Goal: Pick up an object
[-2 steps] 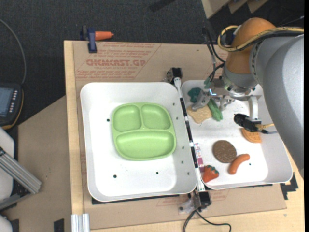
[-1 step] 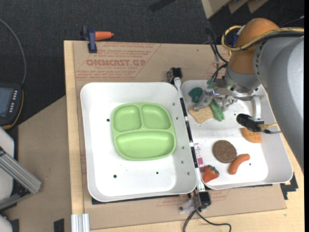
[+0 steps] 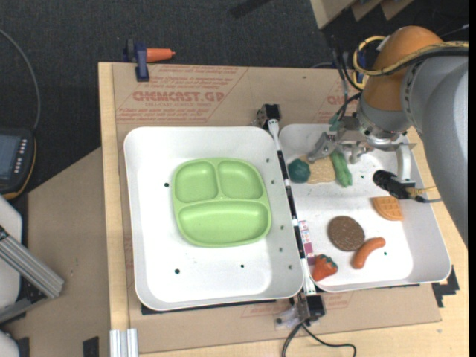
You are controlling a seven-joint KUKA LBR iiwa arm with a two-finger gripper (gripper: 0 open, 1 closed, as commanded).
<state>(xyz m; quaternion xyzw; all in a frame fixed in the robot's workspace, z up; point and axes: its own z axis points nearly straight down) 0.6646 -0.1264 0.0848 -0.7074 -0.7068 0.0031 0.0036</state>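
Toy foods (image 3: 346,233) crowd the right bin (image 3: 428,262); green tray (image 3: 221,201) fills the left.

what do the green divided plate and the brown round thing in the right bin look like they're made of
Green divided plate: likely moulded plastic, matte with a soft sheen, one even colour and rounded compartment walls. Brown round thing: probably a plastic or rubber toy food, perhaps a burger patty or cookie; its dull, finely speckled surface leaves the material open.
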